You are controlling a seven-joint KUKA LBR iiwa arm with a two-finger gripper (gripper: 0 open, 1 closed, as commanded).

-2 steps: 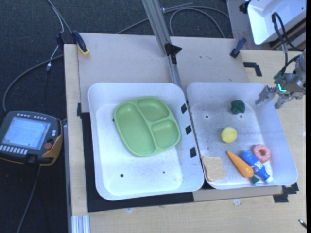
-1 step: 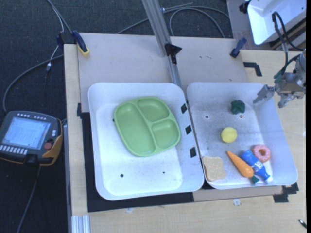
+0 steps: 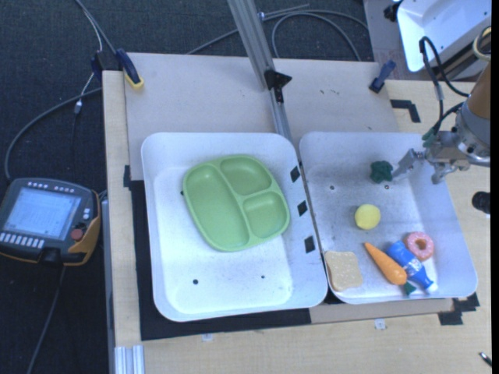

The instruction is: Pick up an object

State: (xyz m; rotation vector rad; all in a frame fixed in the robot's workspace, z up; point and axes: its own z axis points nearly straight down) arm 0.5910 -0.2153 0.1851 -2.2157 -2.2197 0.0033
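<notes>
In the right bin [image 3: 437, 201] lie a small dark green piece [image 3: 380, 171], a yellow ball [image 3: 368, 216], an orange carrot [image 3: 384, 262], a blue bottle [image 3: 411, 266], a pink ring donut [image 3: 421, 245] and a tan bread slice [image 3: 344, 270]. My gripper [image 3: 421, 168] hangs over the bin's far right part, open, with nothing between its fingers. Its left finger [image 3: 405, 164] is just right of the dark green piece. The other items sit toward the bin's front, below the gripper in the view.
A light green divided plate [image 3: 236, 201] lies in the left bin [image 3: 168, 287]. A metal pole [image 3: 253, 29] slants up from between the bins. A teach pendant [image 3: 47, 220] rests on the floor at left, with cables beyond the bench.
</notes>
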